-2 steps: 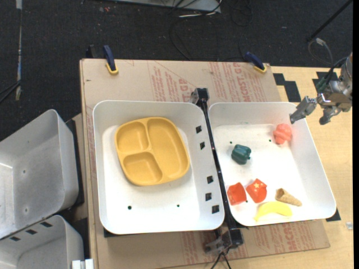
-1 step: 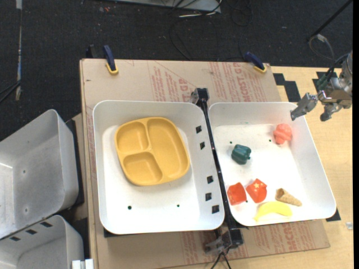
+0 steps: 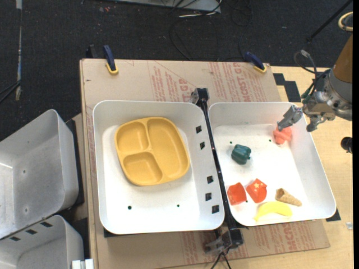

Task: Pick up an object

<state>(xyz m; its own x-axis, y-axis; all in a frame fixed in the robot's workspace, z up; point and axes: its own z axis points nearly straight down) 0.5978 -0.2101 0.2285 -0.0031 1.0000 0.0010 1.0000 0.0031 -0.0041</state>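
A yellow divided plate (image 3: 151,150) lay in the left bin (image 3: 106,206). In the right bin (image 3: 314,150) sat a dark green pepper (image 3: 241,153), two red pieces (image 3: 247,192), a yellow banana (image 3: 273,210) and a tan cone (image 3: 288,196). The claw (image 3: 300,118) stood spread open just above a pink object (image 3: 282,135) near the far wall.

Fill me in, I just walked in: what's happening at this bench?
The arm's gripper is at the right bin's far corner, beside a pink object; a grasp isn't visible. A green piece, two red pieces, a yellow banana and a tan cone lie nearby. The left bin holds a yellow divided plate.
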